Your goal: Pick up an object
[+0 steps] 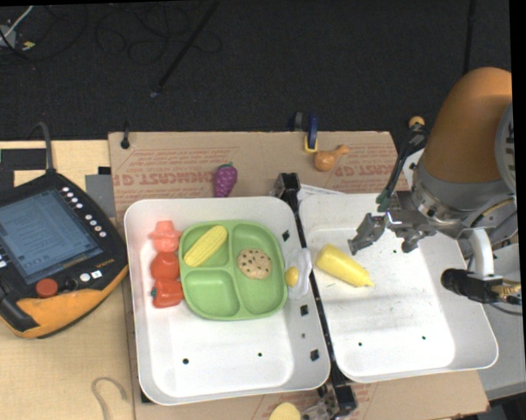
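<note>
In the right bin (426, 346) lies a yellow cone-shaped toy (344, 266), near its left wall. My gripper (388, 239) hovers just up and to the right of that toy, fingers spread open with nothing between them. The left bin (217, 363) holds a green divided plate (216, 296) carrying a yellow corn cob (204, 244) and a cookie (255, 263). Beside the plate's left edge sit a pink toy (164, 236) and a red toy (165, 280). A small yellow piece (292, 277) rests at the divider between the bins.
Behind the bins, on the cardboard, lie purple grapes (225, 178) and an orange pear-like toy (329, 157). A yellow object (282, 417) sits at the front edge. A teach pendant (47, 249) lies on the bench at the left.
</note>
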